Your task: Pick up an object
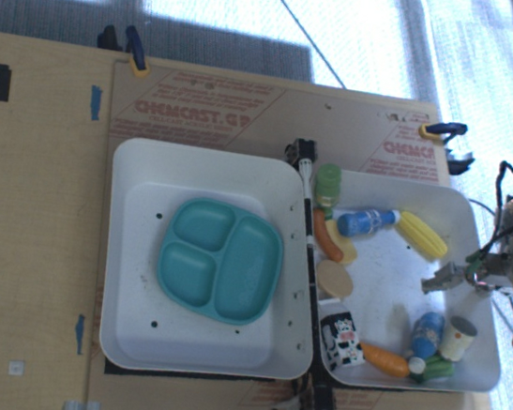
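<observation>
— Step in hand?
— Reaching, judging by the pose. Seeing the gripper (pixel 443 279) hanging over the right bin (pixel 483 378), between the yellow corn (pixel 421 235) and the blue can (pixel 427 333), and carrying nothing visible.
— Jaws released or clenched?
— Cannot tell; blurring into a grey smudge at this slant.
— Picking what, then?
— Probably aiming at 1 of the 2 nearest candidates: the blue can or the white cup (pixel 458 338) just beside it, standing together near the bin's front corner. Needing next: shifting toward that corner, descending straight, and closing around 1 item without nudging the carrot (pixel 384 360) lying near.
— Anything hidden?
— Losing most of the arm (pixel 512 273) past the right edge. Struggling to judge height above the bin floor. Failing to name the small green item beside the carrot.
</observation>
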Robot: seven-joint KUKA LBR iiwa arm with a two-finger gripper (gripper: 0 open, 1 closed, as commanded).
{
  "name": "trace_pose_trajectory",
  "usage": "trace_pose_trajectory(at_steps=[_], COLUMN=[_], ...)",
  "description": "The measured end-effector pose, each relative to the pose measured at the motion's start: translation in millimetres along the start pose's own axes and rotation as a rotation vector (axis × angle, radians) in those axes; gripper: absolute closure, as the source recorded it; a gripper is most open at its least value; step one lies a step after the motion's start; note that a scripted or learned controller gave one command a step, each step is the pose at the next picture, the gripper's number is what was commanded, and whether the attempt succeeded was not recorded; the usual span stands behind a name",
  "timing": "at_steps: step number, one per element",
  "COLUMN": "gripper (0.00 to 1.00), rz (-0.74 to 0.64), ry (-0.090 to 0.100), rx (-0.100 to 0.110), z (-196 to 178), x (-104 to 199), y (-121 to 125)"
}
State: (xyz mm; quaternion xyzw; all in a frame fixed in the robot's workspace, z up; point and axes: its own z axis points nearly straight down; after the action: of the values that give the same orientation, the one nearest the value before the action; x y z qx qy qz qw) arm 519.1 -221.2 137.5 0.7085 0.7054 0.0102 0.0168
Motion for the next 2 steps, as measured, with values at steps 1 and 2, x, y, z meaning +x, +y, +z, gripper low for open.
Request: trace_pose_trajectory(at_steps=[1,2], gripper=[0.00,0.00], rz=[-0.036,-0.046], ry=[0.000,-0.001], rx=[0.003,0.003], z=[0.8,1.1], x=[0.1,-0.1], y=[-1.8,-2.4])
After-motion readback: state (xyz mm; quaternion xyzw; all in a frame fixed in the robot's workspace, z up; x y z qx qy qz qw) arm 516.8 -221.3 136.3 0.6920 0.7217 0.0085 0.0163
